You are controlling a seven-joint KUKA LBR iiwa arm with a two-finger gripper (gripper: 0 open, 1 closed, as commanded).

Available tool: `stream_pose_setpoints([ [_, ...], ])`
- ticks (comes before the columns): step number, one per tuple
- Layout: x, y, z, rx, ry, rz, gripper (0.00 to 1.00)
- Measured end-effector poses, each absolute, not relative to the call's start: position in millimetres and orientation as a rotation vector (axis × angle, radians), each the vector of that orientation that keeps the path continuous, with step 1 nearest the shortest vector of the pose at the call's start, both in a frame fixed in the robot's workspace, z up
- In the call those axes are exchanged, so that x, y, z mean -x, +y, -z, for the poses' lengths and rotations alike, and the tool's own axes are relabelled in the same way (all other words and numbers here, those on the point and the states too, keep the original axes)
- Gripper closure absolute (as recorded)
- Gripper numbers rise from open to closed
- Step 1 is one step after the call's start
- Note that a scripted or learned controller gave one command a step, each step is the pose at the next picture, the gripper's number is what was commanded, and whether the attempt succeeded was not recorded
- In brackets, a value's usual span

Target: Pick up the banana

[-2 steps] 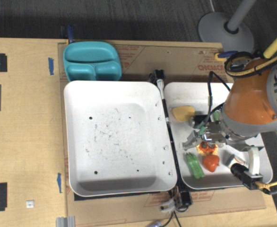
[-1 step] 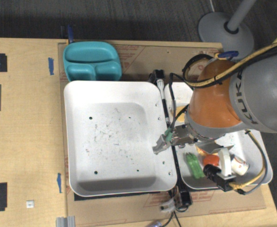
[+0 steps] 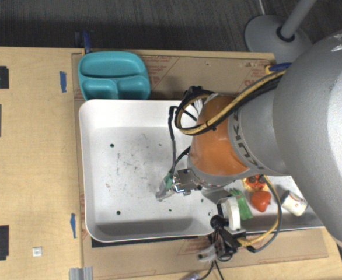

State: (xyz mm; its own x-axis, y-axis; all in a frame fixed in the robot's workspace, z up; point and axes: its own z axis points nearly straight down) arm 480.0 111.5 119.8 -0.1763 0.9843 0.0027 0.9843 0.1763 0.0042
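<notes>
The surface (image 3: 31,156) carries a teal tray (image 3: 114,74) up-left of the jaws. The jaws (image 3: 166,188) hang low over the white bin (image 3: 101,133); their state cannot be told. Right of them lie red and white items (image 3: 261,200). No banana can be made out; the arm (image 3: 288,121) may hide it.

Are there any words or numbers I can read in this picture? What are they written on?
"K": one dark letter on the grey robot arm, beside its orange band; the rest is cut off.
Red printing along the brown cardboard sheet's edge, behind the teal plastic tray: too small and blurred to read.
</notes>
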Motion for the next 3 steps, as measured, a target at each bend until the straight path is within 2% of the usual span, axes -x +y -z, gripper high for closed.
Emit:
stream_pose_setpoints([
  [1,-479.9,168.3,-86.0,-2.095,2.340,-0.005,0.00],
  [2,-489.1,201.4,-176.4,-2.356,2.078,0.000,0.00],
  [3,-478.9,82.8,-184.3,-2.349,2.090,0.004,0.00],
])
